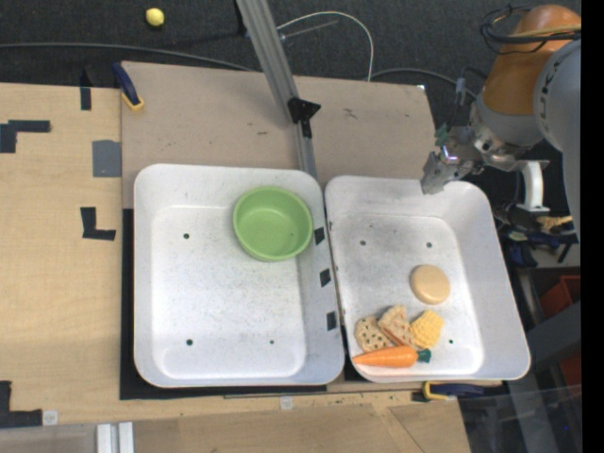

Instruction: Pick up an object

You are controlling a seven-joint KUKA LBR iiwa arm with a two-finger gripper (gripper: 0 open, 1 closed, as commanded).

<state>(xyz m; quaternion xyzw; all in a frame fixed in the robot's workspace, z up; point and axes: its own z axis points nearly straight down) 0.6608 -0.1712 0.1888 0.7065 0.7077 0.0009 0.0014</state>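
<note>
Gripper (436, 176) poised over the far right corner of the right bin (491, 243), carrying nothing visible; too small and dark against the rim to tell how it is set. Reaches in from the right on the grey arm (528, 83), orange band uppermost.

Nothing picked up yet, judging by how things lie. All candidate objects at rest in the bins: a round tan piece (430, 283) alone on the right bin's floor, well apart from the gripper; nearer the front edge a tight cluster of a brown cracker-like piece (370, 333), a wedge of bread (394, 326), a yellow corn piece (427, 328) and an orange carrot (385, 357), touching or nearly so. Green bowl (273, 222) upright in the left bin (170, 281), toward its far right part.

Whole task seemingly left: choosing a target, travelling over it, descending, closing, lifting clear. Round tan piece probably the easiest pick, standing free of neighbours.
</note>
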